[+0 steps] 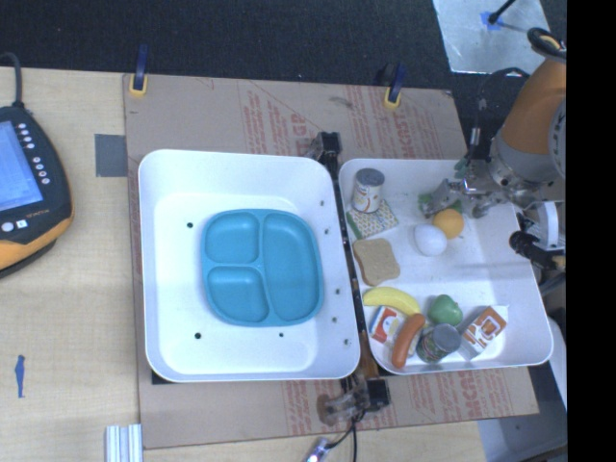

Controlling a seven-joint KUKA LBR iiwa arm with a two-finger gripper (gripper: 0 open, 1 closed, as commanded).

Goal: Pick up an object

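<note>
My gripper (460,200) hangs over the upper right part of the right bin (527,287), its two fingers spread apart with nothing between them. Just below it lies a small orange fruit (449,223), and a white egg (430,240) touches that fruit's lower left side. A green item (426,200) sits beside the left finger. Further left, a small can (367,189) stands on a patterned packet (375,219). A bread slice (376,259), a banana (392,299), a green pepper (445,309), a sausage (407,340), a tipped can (441,343) and a small carton (484,328) fill the bin's lower half.
The left bin (159,258) holds a blue divided plate (262,265). A handheld pendant (24,186) lies at the bench's left edge. The arm's orange band (534,114) rises over the right bin's far right corner.
</note>
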